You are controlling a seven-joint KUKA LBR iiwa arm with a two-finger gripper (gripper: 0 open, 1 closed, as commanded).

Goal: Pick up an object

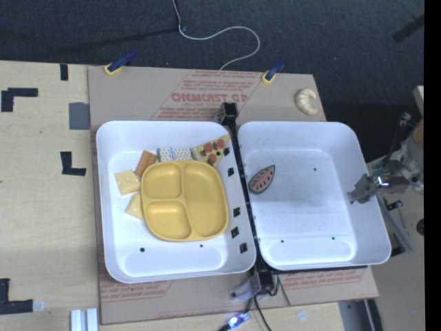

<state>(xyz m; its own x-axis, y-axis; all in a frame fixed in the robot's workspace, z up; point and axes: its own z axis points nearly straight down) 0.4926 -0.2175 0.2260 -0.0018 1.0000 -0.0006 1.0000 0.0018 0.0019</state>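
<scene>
The small flat brown leaf-shaped piece (pixel 262 178) in the right white bin (pixel 344 250) is judged light and thin; its edges should be pinched; the tool's (pixel 360 192) state cannot be told

A single fixed camera hangs above the pale wooden surface (pixel 41 185) and looks down at a slant, far enough back to take in both shallow white plastic bins (pixel 110 254) side by side, the brown cardboard sheet (pixel 207 95) beneath them, and dark carpet floor (pixel 83 12) beyond.
</scene>
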